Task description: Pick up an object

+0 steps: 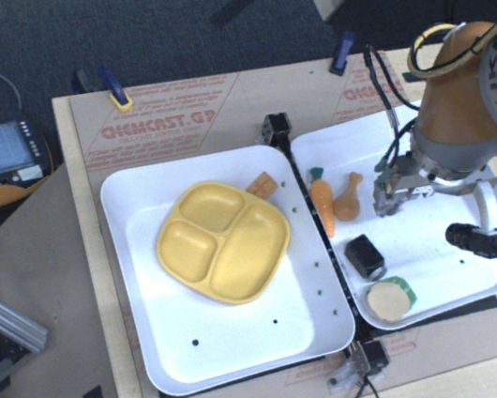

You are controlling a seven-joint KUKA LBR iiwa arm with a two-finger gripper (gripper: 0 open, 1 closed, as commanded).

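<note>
The right bin [408, 132] holds an orange carrot [323, 205] by its left wall. Beside the carrot lies a brown drumstick-shaped toy [348, 197]. Further forward are a black block [365, 256] and a round cream piece with a green rim [389, 300]. My gripper [388, 199] hangs over the right bin just right of the drumstick toy, pointing down. Nothing shows between its fingertips.
The left bin [158, 333] carries a yellow divided plate [224, 240] with a small brown block [261, 184] at its far right edge. A black fitting with a yellow cable [477, 241] juts over the right bin's front right. A ridge with clamps [276, 128] separates the bins.
</note>
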